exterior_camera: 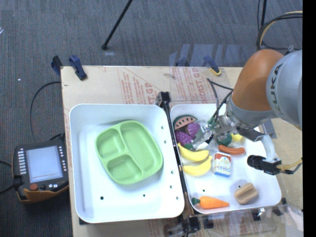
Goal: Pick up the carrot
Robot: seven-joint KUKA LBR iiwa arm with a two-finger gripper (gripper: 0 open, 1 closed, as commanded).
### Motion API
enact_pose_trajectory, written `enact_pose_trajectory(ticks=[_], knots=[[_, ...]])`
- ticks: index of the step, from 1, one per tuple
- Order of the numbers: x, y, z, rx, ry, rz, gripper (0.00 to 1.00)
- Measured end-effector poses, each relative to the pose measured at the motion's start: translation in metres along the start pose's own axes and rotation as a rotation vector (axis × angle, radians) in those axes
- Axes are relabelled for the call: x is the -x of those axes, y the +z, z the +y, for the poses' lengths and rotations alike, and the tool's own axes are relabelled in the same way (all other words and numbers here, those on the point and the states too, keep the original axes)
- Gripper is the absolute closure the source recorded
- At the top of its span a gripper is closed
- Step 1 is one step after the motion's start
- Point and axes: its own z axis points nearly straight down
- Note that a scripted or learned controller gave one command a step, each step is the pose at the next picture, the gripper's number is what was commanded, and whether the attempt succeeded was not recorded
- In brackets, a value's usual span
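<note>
The orange carrot (214, 202) with a green top lies along the near edge of the right bin (266, 194), its tip pointing right. My gripper (204, 136) hangs in the upper middle of that bin, well away from the carrot. It is just above the purple grapes (188, 133) and the upper yellow banana (193, 154). The grey arm with its orange band (256, 83) reaches in from the right.
The right bin also holds a watermelon slice (184, 122), a second banana (197, 169), a red sausage (231, 150), a small carton (222, 164) and a bread piece (246, 193). A green divided plate (129, 151) sits in the left bin (84, 191).
</note>
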Motion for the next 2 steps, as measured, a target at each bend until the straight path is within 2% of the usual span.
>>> enact_pose_trajectory(ticks=[1, 2], knots=[[0.055, 0.078, -0.004, -0.002, -0.034, 0.002, 0.00], [0.092, 0.050, 0.043, -0.004, 0.181, -0.001, 0.00]])
